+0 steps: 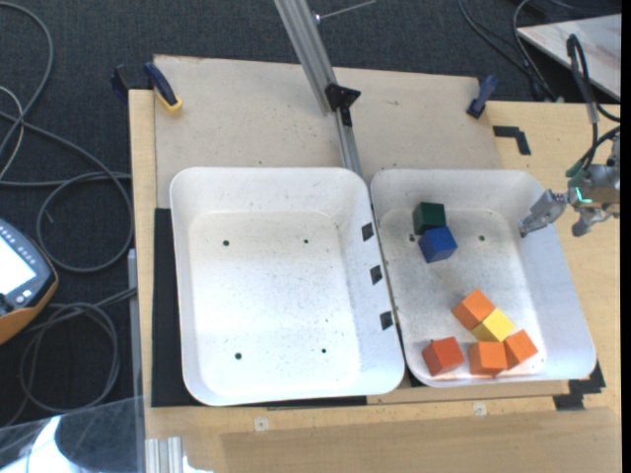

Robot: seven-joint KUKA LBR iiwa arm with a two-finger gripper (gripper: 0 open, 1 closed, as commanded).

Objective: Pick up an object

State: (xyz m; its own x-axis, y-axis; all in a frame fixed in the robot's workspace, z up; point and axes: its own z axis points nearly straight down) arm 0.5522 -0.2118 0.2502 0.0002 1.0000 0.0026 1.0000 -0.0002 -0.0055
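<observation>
The right bin (552, 294) holds several small cubes. A dark green cube (429, 215) touches a blue cube (437, 243) near the bin's back. Toward the front lie an orange cube (475, 309), a yellow cube (496, 325), and more orange cubes (487, 358), one of them (444, 354) set a little to the left. My gripper (554, 223) hangs over the bin's right rim at the view's right edge, well right of the green and blue cubes. Its fingers (537, 215) stand open with nothing between them.
The left bin (197, 264) sits beside the right one, with black clips along the shared wall (377, 274). A metal pole (311, 47) slants in from the top. Blue clamps (481, 97) grip the bench's back edge. Cables lie on the floor at left.
</observation>
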